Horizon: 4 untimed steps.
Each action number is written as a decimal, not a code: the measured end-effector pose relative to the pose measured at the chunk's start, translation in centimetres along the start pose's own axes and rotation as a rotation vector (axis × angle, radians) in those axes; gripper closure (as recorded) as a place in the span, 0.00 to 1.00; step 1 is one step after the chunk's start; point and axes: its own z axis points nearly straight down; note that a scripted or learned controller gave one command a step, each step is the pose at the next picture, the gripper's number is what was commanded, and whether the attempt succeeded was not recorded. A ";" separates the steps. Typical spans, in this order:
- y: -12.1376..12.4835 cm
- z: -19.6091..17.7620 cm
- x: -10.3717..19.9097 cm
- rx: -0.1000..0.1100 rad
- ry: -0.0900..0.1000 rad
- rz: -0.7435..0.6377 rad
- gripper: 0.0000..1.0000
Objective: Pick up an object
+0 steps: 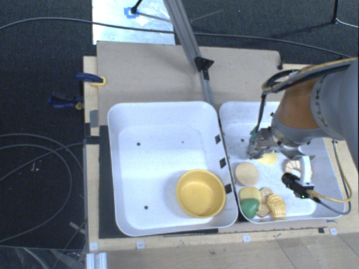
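Over the right bin: the arm (314,108) reaches in from the right, and its gripper (259,148) hangs low inside the right bin (235,116), near that bin's middle.
Gripper state: cannot tell; the tip is small and dark against the bin floor, and nothing is seen held there.
Task's things: a pale yellow piece (270,159) lies just beside the gripper, toward the right bin's near wall; a tan round disc (247,174) sits nearer that wall again.
Near-wall cluster: a yellow-and-green rounded piece (250,201) and a ridged yellow piece (275,205) crowd the right bin's near-left corner, touching or nearly so.
Why so placed: judging by the low wrist, the gripper is set for a pick at the pale yellow piece, the closest candidate.
Left of the right bin: the left bin (129,122) holds a yellow bowl (201,192) near its near-right corner.
Edges: the bins' shared wall stands close to the disc.
Open room: the right bin's far half is bare, good for lifting clear.
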 end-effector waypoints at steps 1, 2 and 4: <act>0.4 -6.4 0.3 -0.004 -0.001 -0.006 1.00; 1.1 -11.0 -0.1 -0.003 -0.001 -0.006 1.00; 3.4 -16.2 5.8 0.001 0.001 -0.011 1.00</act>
